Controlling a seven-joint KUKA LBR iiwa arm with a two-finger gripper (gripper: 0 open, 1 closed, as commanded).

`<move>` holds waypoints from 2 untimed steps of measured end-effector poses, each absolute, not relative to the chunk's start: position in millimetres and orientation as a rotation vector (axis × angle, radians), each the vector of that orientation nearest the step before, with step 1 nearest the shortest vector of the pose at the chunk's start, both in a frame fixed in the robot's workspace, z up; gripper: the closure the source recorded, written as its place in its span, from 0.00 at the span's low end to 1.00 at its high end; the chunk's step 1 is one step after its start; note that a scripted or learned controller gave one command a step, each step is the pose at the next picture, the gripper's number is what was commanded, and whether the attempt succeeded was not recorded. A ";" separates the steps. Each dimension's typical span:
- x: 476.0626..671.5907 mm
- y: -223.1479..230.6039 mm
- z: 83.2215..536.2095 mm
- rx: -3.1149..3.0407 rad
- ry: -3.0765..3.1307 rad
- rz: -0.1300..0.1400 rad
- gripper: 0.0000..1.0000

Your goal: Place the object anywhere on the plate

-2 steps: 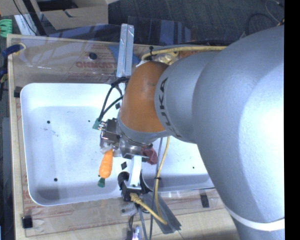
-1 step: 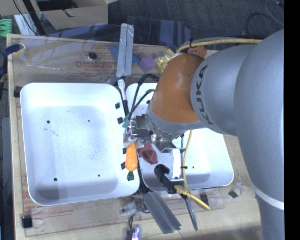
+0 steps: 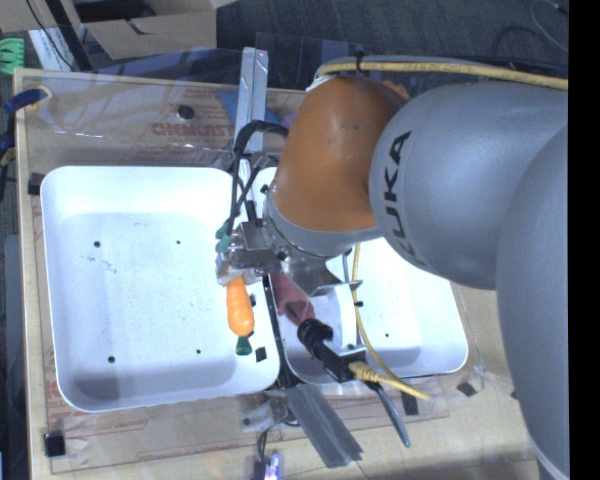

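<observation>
We look down on a wooden bench bearing two shallow white bins: the left bin and the right bin, which the grey arm largely covers. An orange carrot-like object hangs at the left bin's right edge, just below the gripper; we cannot tell how the gripper is set. Beyond the bench lie dark carpet and a cardboard box.
</observation>
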State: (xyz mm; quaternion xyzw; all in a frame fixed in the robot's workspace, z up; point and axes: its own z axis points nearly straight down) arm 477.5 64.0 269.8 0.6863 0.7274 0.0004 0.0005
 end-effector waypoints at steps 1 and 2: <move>478.4 63.5 279.3 2.151 2.288 0.000 1.00; 475.5 131.8 190.5 2.135 2.309 -0.007 1.00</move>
